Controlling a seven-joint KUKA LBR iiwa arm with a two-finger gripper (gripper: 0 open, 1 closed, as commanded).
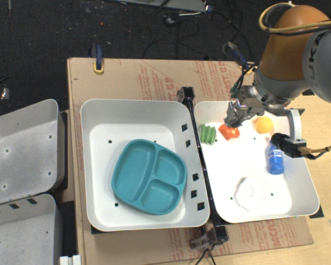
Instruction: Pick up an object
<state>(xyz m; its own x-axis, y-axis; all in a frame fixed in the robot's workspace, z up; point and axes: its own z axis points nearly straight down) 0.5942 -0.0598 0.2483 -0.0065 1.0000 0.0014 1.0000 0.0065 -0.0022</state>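
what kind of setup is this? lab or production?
Likely a robot-grasping lab bench: two white bins on a scuffed board, toy items like a teal tray, and loose cables on the floor.

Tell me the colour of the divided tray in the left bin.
Teal blue; the divided tray shows plainly in the camera view, lying in the left bin.

Cardboard-topped bench (154,73) w/ two white bins, left bin (94,164) & right bin (303,195), side by side.
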